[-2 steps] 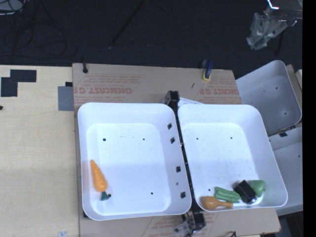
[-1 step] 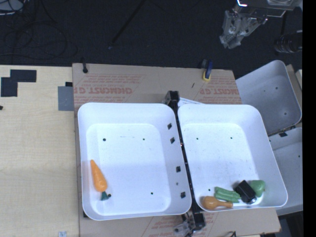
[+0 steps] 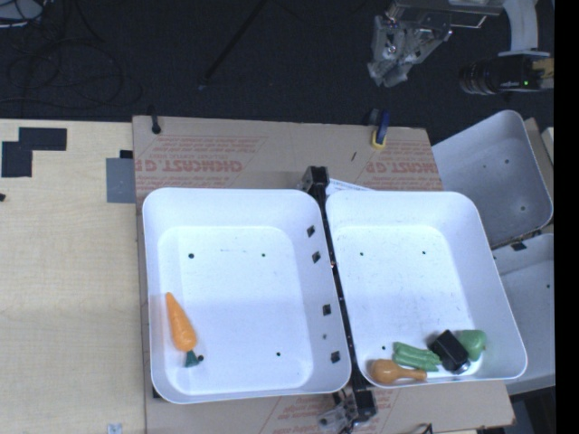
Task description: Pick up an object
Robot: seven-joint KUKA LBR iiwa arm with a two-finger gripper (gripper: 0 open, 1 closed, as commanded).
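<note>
My gripper (image 3: 391, 69) hangs high at the top right of the camera view, above the far edge of the bench and well away from both bins, with nothing visible under it. An orange carrot with a green stub (image 3: 180, 324) lies at the near left of the left bin (image 3: 226, 208). In the near right corner of the right bin (image 3: 398, 208) lie a green pea pod (image 3: 416, 356), a black block (image 3: 449, 350), a green rounded piece (image 3: 473, 340) and an orange-brown pear-like piece (image 3: 394, 372).
The two bins sit on a cardboard sheet (image 3: 271, 156), joined by a black clamp strip (image 3: 326, 278). A blue and yellow clip (image 3: 380, 130) stands at the cardboard's far edge. A grey metal panel (image 3: 498, 174) leans beside the right bin.
</note>
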